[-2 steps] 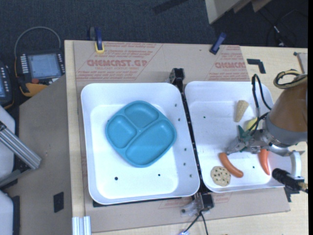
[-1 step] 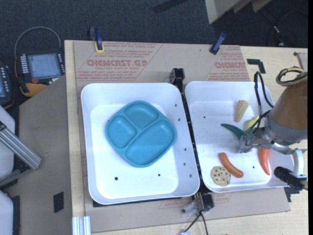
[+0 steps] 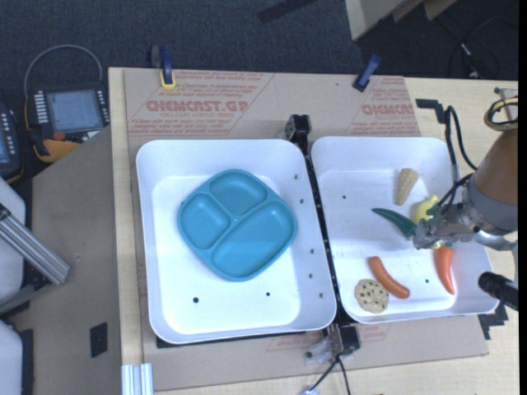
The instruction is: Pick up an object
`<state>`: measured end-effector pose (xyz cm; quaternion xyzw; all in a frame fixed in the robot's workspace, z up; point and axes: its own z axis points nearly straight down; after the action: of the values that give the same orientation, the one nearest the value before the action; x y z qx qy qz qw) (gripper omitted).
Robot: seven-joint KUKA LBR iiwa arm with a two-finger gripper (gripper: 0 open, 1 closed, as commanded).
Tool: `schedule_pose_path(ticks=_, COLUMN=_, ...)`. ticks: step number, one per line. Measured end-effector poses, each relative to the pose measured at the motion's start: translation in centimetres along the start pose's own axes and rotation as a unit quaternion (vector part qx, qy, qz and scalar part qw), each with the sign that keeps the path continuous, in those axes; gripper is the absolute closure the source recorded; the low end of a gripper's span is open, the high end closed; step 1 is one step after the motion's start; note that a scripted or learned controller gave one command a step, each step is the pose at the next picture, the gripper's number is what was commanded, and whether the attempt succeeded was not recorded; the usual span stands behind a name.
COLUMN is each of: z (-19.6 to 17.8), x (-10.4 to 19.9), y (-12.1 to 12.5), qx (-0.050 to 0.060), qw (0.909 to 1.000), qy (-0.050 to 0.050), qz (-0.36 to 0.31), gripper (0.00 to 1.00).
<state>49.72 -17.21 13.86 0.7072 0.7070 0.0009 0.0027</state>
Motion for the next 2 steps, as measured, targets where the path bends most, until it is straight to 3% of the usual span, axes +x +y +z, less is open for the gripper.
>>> schedule_pose_path(ticks=1, z=-6.03, x=0.14, y=0.99, qx=-0.001, qw=1.0, qy=0.0, qz=-0.001, gripper=1.0)
schedule_pose_path(ticks=2, z=-6.38, x=0.13, y=1.05, qx=0.001, qw=1.0, qy=0.0, qz=-0.001, gripper=1.0)
